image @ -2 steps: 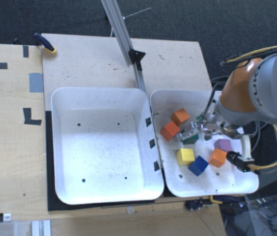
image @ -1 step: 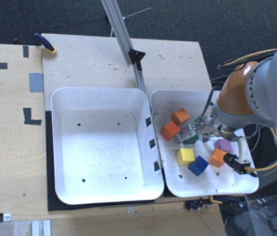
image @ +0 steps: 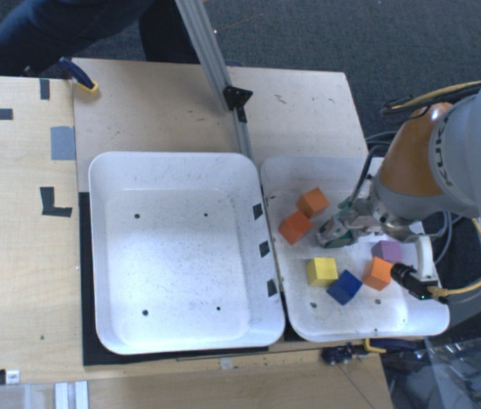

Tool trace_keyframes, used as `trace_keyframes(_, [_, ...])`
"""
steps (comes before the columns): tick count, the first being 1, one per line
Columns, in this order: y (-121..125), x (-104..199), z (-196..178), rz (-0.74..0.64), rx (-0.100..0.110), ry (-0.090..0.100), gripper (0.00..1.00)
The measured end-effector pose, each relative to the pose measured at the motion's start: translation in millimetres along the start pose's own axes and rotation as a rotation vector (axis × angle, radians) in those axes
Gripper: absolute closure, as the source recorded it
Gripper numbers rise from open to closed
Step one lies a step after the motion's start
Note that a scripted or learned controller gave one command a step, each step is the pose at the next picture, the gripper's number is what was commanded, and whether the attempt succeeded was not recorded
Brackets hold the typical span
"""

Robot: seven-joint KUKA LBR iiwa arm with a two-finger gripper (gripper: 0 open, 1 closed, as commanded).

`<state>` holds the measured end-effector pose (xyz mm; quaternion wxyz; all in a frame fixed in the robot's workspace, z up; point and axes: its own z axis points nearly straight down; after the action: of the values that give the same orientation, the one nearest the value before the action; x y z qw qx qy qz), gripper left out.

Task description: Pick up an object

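The right bin (image: 309, 322) holds several small blocks: an orange one (image: 313, 201) and a darker orange one (image: 294, 227) near its upper left, a yellow one (image: 321, 270), a blue one (image: 344, 287), another orange one (image: 378, 273) and a pale purple one (image: 387, 250). My gripper (image: 336, 231) hangs low over the middle of this bin, just right of the darker orange block and above the yellow one. Nothing shows between its tips.
The left bin (image: 104, 254) sits beside the right one, sharing a middle rim. A slanted metal pole (image: 211, 49) crosses the bench at the back. Cables (image: 458, 290) trail along the right bin's outer edge.
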<state>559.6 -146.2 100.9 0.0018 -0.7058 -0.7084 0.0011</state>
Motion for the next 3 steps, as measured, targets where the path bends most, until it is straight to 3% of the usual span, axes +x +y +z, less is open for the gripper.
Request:
trace_keyframes(2, [7.7, -10.6, -105.2, 0.003, -0.008, -0.003, 1.0])
trace_keyframes(3, [8.2, -10.3, -127.9, 0.002, -0.005, -0.001, 1.0])
